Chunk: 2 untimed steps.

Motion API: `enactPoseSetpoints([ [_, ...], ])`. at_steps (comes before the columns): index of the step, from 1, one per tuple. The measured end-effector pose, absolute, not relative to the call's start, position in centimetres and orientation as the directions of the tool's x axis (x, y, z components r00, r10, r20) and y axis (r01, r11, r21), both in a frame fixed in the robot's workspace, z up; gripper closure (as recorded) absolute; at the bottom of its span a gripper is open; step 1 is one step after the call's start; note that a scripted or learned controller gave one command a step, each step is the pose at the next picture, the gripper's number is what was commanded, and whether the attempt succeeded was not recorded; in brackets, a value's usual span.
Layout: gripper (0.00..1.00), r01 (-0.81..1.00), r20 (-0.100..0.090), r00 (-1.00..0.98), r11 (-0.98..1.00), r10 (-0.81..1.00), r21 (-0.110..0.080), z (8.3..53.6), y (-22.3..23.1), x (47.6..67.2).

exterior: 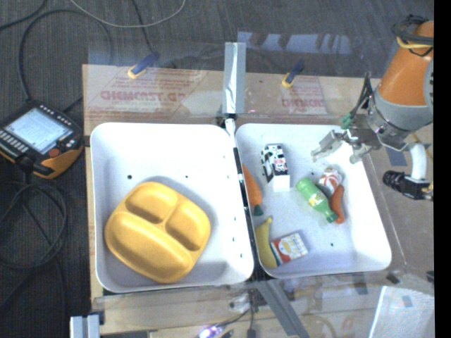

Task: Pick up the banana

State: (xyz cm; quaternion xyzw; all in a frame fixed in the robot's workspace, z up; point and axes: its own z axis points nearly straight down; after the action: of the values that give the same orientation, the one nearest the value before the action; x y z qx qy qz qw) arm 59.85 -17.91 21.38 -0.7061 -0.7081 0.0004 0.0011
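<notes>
The banana (263,239) lies in the right bin (366,248), near its front left corner, beside the left wall. A small red and white carton (289,248) touches its right side. My gripper (343,146) hangs over the right bin's back right part, far from the banana, with its fingers spread open and nothing between them. The arm's orange band (407,76) is above the bin's right edge.
The right bin also holds a carrot (252,187), a black and white milk carton (275,165), a green bottle (316,198) and a red-orange sausage-shaped toy (337,202). A yellow divided plate (158,231) lies in the left bin (113,143). A teach pendant (39,138) rests at the far left.
</notes>
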Motion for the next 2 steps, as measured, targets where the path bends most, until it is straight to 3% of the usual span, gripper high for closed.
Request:
enactPoseSetpoints([
  [1,0.00,1.000,0.001,0.004,-0.004,1.000,0.001,10.4,-20.0,58.1],
  [2,0.00,0.997,-0.004,0.079,-0.079,0.997,0.018,9.1,-19.2,56.2],
])
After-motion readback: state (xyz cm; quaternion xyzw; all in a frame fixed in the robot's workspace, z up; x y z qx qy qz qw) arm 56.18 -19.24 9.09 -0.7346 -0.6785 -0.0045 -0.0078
